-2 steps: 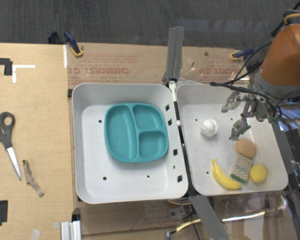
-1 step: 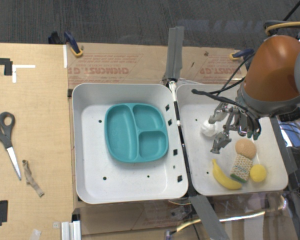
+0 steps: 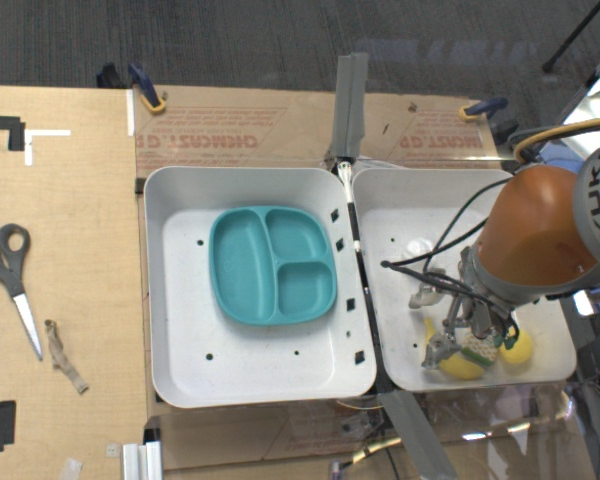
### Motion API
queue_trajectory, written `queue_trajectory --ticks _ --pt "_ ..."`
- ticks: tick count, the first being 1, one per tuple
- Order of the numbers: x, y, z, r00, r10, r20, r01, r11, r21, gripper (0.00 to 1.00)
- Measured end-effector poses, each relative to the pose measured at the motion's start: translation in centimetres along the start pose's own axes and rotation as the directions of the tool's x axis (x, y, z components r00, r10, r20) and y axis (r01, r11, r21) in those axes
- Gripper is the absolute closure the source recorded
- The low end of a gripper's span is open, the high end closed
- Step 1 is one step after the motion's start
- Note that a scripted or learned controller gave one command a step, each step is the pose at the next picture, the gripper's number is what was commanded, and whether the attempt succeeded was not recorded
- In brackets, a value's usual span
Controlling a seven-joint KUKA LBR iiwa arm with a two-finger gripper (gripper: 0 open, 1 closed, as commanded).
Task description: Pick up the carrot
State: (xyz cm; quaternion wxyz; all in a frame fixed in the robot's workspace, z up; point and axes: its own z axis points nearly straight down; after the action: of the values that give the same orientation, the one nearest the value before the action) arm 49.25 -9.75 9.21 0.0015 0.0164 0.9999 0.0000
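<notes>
Camera view: left bin (image 3: 170,298) holds a teal plate (image 3: 275,265); gripper (image 3: 460,343), grip unclear, over yellow items (image 3: 464,366).

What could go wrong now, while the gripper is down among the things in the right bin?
1. The gripper sits low over a tight cluster of yellow things, so it may close on the wrong one.
2. The arm hides much of that bin, and I cannot pick out a carrot.
3. The cluster lies near the bin's front wall, which may block a clean grasp.
</notes>
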Motion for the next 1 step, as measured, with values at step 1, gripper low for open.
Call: queue_trajectory --ticks 1 --pt "-0.27 -6.97 -6.59 0.997 -0.081 0.002 0.081 0.997 0.001 0.0"
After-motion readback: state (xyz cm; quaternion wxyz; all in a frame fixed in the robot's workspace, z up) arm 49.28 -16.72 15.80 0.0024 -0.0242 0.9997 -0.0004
